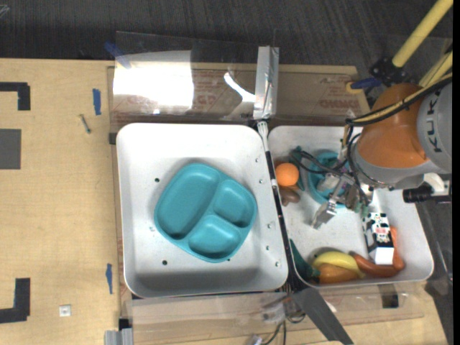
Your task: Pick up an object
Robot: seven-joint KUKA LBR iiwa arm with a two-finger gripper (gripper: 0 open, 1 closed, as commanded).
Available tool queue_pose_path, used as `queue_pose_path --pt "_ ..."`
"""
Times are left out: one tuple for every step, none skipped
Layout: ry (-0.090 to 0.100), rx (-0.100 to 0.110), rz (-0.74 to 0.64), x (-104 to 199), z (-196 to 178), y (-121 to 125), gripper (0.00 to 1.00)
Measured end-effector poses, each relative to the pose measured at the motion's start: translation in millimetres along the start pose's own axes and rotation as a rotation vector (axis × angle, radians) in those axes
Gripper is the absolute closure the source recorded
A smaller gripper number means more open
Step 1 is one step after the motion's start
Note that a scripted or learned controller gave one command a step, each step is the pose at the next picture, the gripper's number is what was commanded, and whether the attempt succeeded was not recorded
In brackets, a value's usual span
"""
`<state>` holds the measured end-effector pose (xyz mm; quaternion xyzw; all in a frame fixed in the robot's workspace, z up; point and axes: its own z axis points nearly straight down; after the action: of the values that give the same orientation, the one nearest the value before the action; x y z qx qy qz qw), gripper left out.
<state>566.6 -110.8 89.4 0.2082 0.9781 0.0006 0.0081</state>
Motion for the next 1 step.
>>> queue_pose_path --pt "-0.004 -0.001 0.072 8.7 -0.6 0.8 0.0"
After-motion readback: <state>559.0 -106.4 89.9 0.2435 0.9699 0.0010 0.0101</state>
